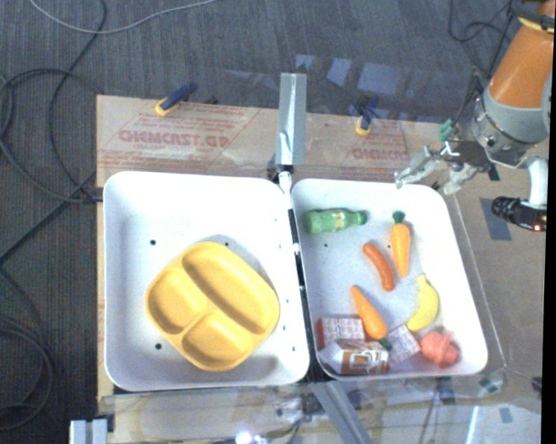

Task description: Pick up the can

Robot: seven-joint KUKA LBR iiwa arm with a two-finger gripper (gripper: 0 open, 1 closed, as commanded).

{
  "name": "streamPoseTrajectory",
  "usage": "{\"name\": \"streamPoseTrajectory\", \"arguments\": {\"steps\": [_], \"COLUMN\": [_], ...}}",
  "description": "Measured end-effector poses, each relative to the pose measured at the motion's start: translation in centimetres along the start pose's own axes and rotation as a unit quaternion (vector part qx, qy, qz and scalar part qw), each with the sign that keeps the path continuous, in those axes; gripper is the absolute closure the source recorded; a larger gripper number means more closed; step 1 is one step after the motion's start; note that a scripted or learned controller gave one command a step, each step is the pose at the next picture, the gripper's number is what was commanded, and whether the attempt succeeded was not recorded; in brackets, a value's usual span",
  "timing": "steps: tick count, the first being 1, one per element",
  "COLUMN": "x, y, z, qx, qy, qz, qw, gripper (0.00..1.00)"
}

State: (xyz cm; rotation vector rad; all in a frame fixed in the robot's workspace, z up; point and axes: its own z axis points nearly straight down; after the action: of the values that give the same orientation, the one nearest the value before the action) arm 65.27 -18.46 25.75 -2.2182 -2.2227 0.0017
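The can (358, 359) is orange-brown with a pale label. It lies on its side at the front edge of the right bin (336, 255), between a red and white packet (339, 330) and a small wrapped packet (402, 342). My gripper (429, 179) hangs over the back right corner of that bin, far from the can. Its fingers are spread open, with nothing between them.
The right bin also holds a green bottle (335, 220), two carrots (401, 248) (368, 313), a red chili (379, 266), a banana (425, 304) and a red fruit (439, 350). A yellow divided plate (213, 303) lies in the left bin (132, 221).
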Motion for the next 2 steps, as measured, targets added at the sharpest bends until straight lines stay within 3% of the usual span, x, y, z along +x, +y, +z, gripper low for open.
{"name": "streamPoseTrajectory", "arguments": {"steps": [1, 2], "x": [0.0, -3.7], "y": [-3.3, -7.6], "z": [-2.0, 14.3], "qx": [0.000, 0.000], "qy": [-0.002, 0.001], "qz": [-0.042, -0.139], "qw": [0.9991, 0.9902], "gripper": [0.00, 0.00]}}
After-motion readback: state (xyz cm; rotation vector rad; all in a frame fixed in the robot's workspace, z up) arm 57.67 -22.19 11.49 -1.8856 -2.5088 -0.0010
